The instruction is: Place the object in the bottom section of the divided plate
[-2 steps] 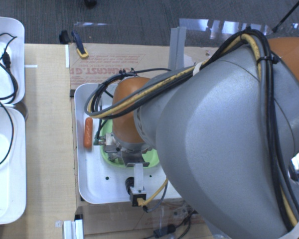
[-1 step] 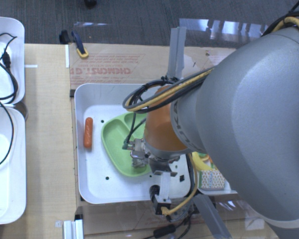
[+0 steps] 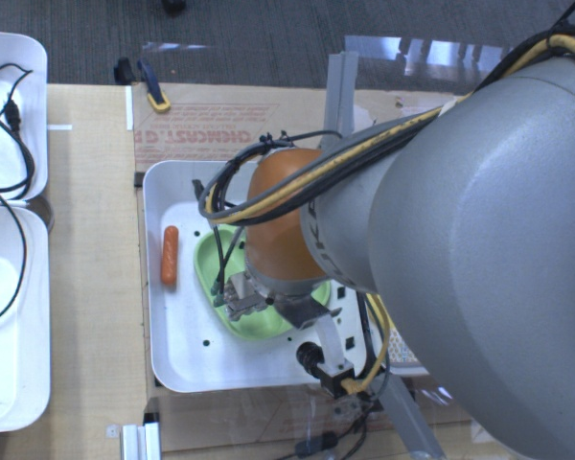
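Note:
An orange hot-dog-shaped object [image 3: 170, 255] lies upright along the left side of the right-hand white bin [image 3: 172, 353]. A light green divided plate [image 3: 209, 257] sits in the middle of that bin, mostly covered by the arm. The gripper [image 3: 238, 297] hangs over the plate, just right of the orange object and apart from it. Its wrist and the orange band hide most of the plate's sections, and the fingertips are lost among the metal parts and cables.
A second white bin [image 3: 10, 286] with black cables stands at the far left. The big grey arm [image 3: 460, 238] covers the right half of the view. A cardboard sheet [image 3: 201, 127] lies behind the bin.

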You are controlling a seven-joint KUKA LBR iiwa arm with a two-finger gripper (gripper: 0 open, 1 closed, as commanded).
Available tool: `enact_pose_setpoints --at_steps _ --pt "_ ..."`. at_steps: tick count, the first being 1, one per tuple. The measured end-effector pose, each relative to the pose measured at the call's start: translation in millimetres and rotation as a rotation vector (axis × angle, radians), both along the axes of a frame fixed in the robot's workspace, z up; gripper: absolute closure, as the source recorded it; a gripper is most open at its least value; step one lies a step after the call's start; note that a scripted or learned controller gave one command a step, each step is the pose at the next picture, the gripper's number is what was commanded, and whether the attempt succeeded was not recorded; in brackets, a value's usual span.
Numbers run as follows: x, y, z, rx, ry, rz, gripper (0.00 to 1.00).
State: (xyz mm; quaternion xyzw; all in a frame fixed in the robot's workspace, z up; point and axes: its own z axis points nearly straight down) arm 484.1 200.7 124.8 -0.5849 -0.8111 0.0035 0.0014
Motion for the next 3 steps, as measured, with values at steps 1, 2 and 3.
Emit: enact_pose_setpoints --at_steps 1,2,3 --pt "7.7 2.3 144.5 0.000 -0.001 0.197 1.00" --pt "52.7 -21.3 237.2 -0.003 -0.001 -0.096 1.00" --pt "1.4 -96.3 300.7 -0.004 -0.002 -0.215 1.00"
